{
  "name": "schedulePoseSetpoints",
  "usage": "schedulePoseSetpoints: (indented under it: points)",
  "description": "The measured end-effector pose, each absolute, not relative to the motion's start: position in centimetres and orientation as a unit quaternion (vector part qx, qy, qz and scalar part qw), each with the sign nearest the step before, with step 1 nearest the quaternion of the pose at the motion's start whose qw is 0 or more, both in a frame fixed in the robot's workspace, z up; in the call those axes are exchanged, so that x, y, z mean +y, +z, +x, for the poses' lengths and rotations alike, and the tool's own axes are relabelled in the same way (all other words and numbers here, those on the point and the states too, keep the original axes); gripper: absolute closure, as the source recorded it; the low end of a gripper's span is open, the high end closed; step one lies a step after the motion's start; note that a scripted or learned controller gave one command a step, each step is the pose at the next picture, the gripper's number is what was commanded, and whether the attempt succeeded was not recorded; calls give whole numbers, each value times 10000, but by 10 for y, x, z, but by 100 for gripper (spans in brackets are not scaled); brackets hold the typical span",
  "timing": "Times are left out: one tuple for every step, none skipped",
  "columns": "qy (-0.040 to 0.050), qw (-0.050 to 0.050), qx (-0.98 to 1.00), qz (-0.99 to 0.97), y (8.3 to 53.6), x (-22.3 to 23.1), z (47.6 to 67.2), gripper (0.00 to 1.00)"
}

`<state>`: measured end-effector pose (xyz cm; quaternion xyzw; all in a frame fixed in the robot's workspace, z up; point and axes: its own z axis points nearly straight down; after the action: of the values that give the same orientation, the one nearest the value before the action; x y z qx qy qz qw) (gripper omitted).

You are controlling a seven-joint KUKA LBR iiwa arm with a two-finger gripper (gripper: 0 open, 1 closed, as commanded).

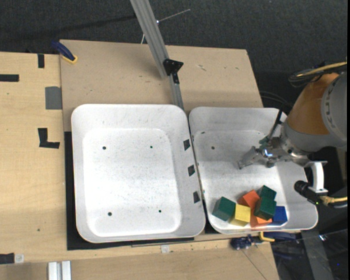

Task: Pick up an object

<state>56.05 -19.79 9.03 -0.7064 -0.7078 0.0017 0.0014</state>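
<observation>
Camera view shows you the gripper (245, 162) low over the right bin (221, 124), pointing left; you cannot tell how it is set. Below it and slightly right, the blocks (252, 206) huddle in the bin's near corner, apart from the gripper.

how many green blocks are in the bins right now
2. One green block sits at the left end of the cluster in the right bin; a darker green block sits at its right. Others may be hidden underneath.

White bins (128, 115) hold green (224, 207), yellow (242, 214), orange (251, 199) and blue (279, 214) blocks.
</observation>
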Motion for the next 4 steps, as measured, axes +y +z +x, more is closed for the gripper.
schedulePoseSetpoints:
  points:
    - [8,14,-7079,-7063,101,-197,561,100]
    - [-10,-22,-7075,-7067,162,-201,567,100]
    - [-9,-28,-7077,-7065,224,-202,566,100]
    - [-13,-31,-7079,-7063,285,-198,563,100]
